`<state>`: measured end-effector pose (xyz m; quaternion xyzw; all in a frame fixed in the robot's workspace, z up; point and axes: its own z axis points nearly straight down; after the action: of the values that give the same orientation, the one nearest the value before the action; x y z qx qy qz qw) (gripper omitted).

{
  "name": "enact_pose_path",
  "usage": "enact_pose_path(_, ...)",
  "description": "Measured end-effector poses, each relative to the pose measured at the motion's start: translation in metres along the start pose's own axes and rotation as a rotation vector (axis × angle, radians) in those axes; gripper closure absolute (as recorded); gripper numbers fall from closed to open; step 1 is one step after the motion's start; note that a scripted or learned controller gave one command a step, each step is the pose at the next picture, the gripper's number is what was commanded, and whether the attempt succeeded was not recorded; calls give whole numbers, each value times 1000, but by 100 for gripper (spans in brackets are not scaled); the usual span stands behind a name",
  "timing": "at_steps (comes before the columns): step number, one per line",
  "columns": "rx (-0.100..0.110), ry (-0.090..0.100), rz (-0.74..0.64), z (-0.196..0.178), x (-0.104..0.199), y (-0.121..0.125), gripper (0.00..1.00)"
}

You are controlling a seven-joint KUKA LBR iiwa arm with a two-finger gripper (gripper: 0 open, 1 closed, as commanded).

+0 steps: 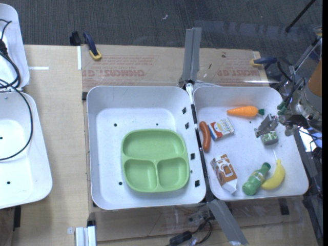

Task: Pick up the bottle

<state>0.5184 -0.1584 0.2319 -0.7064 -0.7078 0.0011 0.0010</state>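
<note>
1. The small green plastic bottle (255,179) lay tilted in the near right corner of the right white bin (241,102), touching the yellow banana (273,177) just to its right
2. The gripper (268,127) hung over the right side of that bin, above and well apart from the bottle; whether it was clenched or released could not be told
3. A small grey-green object (270,137) sat directly under the gripper, but it was too blurred to identify
4. Also in the right bin were an orange toy carrot (243,111) at the far side, a red sausage (205,136) along the left wall, a small red and white carton (222,128) beside it, and a brown and white carton (224,172) left of the bottle
5. The left white bin (102,106) held a light green sectioned plate (155,160)
</note>
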Motion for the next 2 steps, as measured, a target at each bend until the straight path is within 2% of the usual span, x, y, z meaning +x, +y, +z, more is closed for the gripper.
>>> enact_pose_path(1, -1, 1, -209, 90, -44, -33, 0)
enact_pose_path(2, -1, 1, -154, 141, -20, -41, 0)
